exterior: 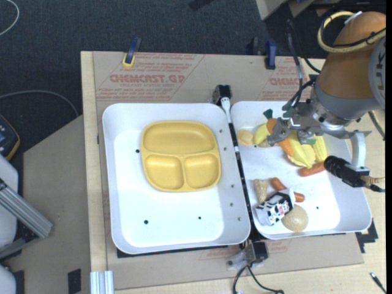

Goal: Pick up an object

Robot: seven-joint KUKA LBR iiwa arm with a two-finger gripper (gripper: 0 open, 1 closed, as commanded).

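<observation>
My gripper [286, 131] hangs low over the back of the right bin [349, 216], under the grey arm with its orange band [355, 48]. It sits right above a cluster of toy food: a yellow piece [263, 133] to its left, a yellow corn-like piece [303, 153] below it, and an orange carrot [312, 170]. A pale round piece [246, 138] lies near the bin's left wall. The gripper body hides whatever is directly beneath it.
Toward the front of the right bin lie a small sausage [279, 184], a tan chunk [261, 189], a black-and-white cow toy [277, 208] and a beige egg shape [296, 220]. The left bin [122, 182] holds a yellow three-compartment plate [180, 153]. A black part [342, 168] juts from the arm.
</observation>
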